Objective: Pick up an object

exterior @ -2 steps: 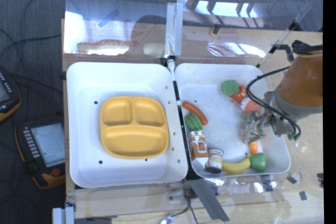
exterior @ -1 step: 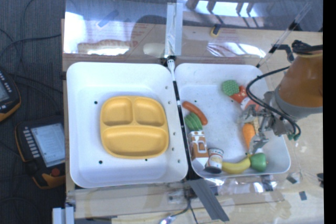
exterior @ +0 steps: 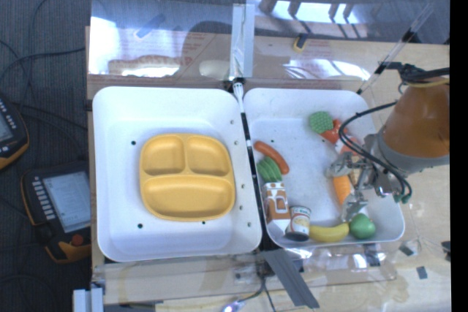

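Observation:
My gripper (exterior: 351, 185) hangs low over the right part of the right bin (exterior: 307, 107), below the orange band of the arm (exterior: 418, 120). An orange carrot (exterior: 341, 189) lies right beside it, partly covered by the gripper's metal parts. Whether the carrot is held is unclear. Just below the gripper sit a green round fruit (exterior: 362, 227) and a yellow banana (exterior: 327, 232). Above it lie a green leafy vegetable (exterior: 319, 120) and a red piece (exterior: 333, 134).
The right bin's left half holds a red sausage (exterior: 271, 156), a green pickle (exterior: 269, 170), an orange-labelled bottle (exterior: 276, 203) and a small can (exterior: 298, 222). The left bin (exterior: 117, 128) carries a yellow divided plate (exterior: 187, 176). Cables loop beside the wrist.

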Robot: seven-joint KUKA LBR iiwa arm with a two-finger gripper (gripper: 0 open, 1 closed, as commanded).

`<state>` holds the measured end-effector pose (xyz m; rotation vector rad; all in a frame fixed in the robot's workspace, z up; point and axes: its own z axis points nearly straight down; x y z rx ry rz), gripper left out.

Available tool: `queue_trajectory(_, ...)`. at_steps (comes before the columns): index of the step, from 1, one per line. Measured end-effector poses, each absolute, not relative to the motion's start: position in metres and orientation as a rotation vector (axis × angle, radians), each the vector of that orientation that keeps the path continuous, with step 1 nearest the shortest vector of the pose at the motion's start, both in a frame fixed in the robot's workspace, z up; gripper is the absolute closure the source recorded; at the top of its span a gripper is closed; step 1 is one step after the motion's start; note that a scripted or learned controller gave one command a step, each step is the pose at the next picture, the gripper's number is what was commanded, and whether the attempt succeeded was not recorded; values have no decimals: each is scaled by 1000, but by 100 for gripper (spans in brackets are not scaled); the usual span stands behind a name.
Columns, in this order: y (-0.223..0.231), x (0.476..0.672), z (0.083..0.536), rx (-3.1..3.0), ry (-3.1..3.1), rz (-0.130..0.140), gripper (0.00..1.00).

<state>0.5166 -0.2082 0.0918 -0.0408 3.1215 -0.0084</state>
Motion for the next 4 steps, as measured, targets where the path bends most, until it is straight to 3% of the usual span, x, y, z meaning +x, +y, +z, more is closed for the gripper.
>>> queue_trajectory(1, -208, 518, 102, -42, 3120, -13, 100)
queue_trajectory(2, -208, 518, 102, -42, 3120, -13, 0)
queue_trajectory(3, -206, 503, 92, -27, 3119, -11, 0)
queue_trajectory(4, -206, 504, 102, -29, 3120, -15, 100)
